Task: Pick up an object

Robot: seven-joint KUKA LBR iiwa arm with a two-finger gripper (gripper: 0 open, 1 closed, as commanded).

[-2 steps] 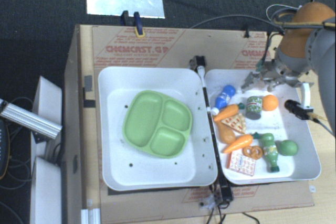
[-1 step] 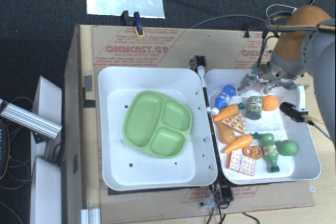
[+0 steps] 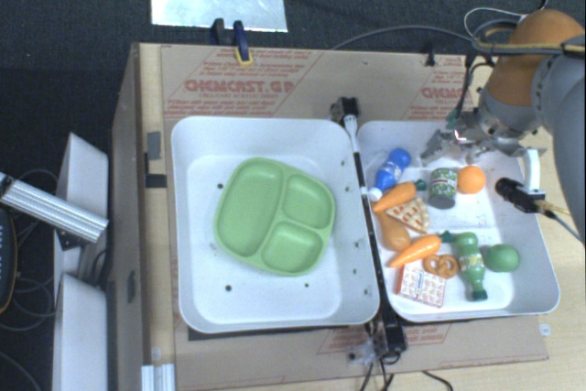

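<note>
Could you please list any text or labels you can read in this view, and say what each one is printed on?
"CHEMCAST GP", red print on the brown protective sheet behind the bins; its smaller lines are too blurred to read.
The same red print at the sheet's right end is cut off and unreadable.
Can and green bottle labels: too small to read.

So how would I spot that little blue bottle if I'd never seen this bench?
Look at the right-hand white bin, the one crowded with toy food. Near its top left corner, beside the divider, lies the blue bottle, tilted, just above an orange carrot. It is the sole blue item among the orange and green toys.
</note>
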